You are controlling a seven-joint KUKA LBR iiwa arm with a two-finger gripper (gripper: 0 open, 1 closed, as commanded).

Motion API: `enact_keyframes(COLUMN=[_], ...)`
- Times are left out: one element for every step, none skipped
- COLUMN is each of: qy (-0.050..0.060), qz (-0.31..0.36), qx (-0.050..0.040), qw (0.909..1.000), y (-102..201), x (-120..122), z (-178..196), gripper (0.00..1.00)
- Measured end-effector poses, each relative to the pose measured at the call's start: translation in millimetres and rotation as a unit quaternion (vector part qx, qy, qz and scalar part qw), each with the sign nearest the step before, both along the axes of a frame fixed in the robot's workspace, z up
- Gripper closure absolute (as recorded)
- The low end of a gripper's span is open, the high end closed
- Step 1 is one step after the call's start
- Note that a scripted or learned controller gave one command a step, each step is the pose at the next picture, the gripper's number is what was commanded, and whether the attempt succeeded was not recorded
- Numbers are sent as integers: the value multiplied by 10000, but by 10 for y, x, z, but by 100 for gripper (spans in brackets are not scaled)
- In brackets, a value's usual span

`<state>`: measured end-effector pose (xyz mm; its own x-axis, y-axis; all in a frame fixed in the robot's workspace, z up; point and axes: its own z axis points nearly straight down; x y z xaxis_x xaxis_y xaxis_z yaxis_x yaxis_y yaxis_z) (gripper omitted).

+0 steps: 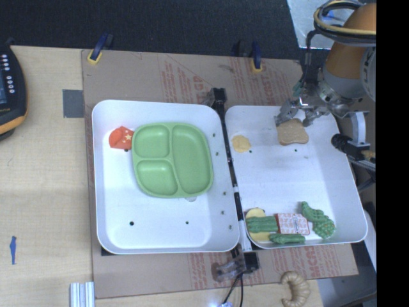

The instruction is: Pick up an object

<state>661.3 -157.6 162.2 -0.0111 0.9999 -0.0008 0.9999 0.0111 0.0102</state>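
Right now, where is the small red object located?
The small red object lies in the left bin, near its upper-left corner in the camera view, touching the left edge of the green divided plate.

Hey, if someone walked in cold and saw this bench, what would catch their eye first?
Probably the green divided plate in the middle of the left bin. Next, the gripper poised over a tan slice of toy bread at the right bin's far edge.
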Motion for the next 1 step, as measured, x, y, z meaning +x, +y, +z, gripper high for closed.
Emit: enact_keyframes(qy=[42], qz=[8], qx=[22], qw=[10000], y=[952], x=[-117], z=[424], gripper=[100])
